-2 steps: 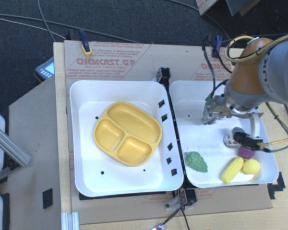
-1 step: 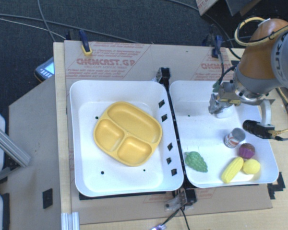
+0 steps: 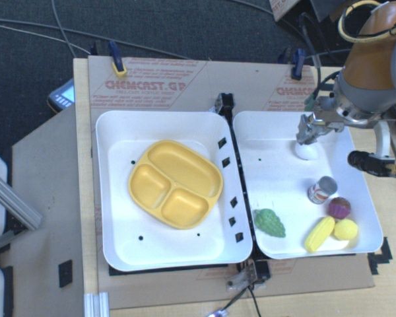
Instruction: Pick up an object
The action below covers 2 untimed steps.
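My gripper hangs over the far part of the right bin, right above a small white rounded object and touching or nearly touching its top. Further forward in that bin lie a small silver can, a purple ball-like item, a yellow round fruit, a yellow corn-like piece and a green leafy toy. A yellow divided plate lies in the middle of the left bin.
A black divider with clips runs between the two bins. The bins rest on a cardboard sheet held by blue-and-yellow clamps at the back. Cables hang near the arm on the right.
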Motion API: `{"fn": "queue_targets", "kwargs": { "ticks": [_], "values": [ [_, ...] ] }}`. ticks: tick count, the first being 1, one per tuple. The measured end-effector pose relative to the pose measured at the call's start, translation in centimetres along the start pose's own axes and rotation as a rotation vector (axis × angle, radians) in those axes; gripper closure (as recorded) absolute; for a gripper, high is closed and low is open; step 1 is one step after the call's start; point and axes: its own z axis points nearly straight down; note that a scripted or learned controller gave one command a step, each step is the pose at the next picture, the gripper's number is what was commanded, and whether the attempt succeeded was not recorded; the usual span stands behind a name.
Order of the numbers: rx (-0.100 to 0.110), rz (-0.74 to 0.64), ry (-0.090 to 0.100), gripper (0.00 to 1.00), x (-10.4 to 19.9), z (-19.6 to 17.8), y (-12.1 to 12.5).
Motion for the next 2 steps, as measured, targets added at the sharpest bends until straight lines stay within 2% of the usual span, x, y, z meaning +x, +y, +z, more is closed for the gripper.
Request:
{"fn": "queue_targets", "kwargs": {
  "ticks": [1, 2],
  "values": [
    [0.003, 0.000, 0.001, 1.00, 0.0, -1.9, 0.1],
    [0.009, -0.003, 0.004, 1.00, 4.6, -2.1, -2.2]
  ]
}}
